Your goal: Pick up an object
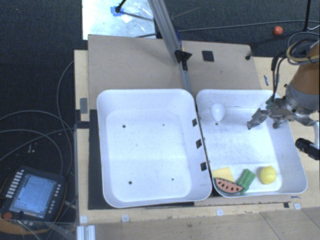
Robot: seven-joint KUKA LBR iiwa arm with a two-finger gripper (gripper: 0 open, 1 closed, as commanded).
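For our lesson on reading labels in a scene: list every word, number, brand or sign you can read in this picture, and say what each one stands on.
No text here can be read.
Handheld control pendant on the floor: its lit screen shows lines, too small and blurred to read.
Small tags along the bench's front edge: too small to read.
Black square on the board behind the bins: no legible marking.

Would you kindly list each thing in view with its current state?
claw: above the right bin, holding nothing visible
white egg-shaped object: lying at the right bin's far left
yellow block: lying at the near wall
watermelon slice: lying flat, beside the yellow block
green object: lying tilted
lemon: resting near the corner
right bin: holds all five objects
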